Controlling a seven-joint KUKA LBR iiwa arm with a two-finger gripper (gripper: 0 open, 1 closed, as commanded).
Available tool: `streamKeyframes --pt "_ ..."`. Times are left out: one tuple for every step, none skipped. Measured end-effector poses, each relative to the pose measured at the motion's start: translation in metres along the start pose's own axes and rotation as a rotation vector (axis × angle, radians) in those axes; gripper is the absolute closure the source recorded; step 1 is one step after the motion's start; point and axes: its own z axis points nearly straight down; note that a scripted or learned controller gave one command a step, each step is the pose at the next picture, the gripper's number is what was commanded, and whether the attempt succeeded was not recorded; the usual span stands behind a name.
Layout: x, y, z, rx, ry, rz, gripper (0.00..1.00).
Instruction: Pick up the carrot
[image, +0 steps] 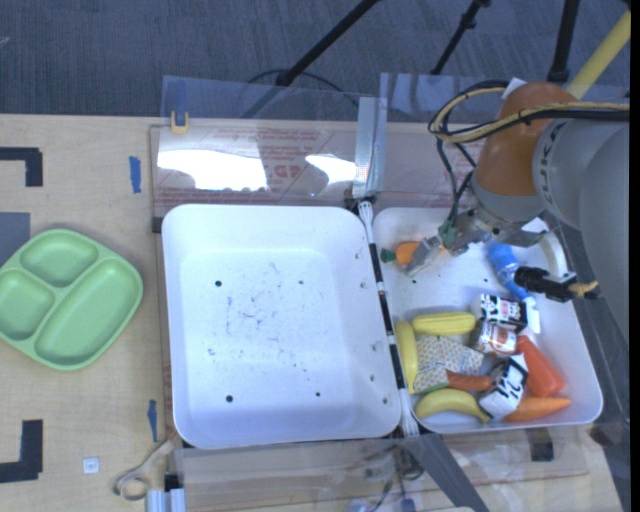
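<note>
- Gripper (422, 257) low in right bin (585, 345), at its far corner; open or shut: can't tell.
- Carrot (406, 253), small orange piece w/ green end, touching or just off gripper tip, on side away from arm; not seen held.
- Prob. light, stiff plastic, smooth, so apt to slip or roll off; not fragile.
- Best taken across orange body at mid-length, not by green end.
- Bin wall close beyond it, so little room on that side.
- 2 bananas (445, 323) well apart from gripper, no hindrance.

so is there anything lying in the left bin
No, the left bin shows just bare white floor; the bananas and the rest lie in the right bin.
</note>
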Motion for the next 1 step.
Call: streamKeyframes --pt "-0.0120 -0.0004 -0.1064 -0.007 -0.003 -0.093 0.00"
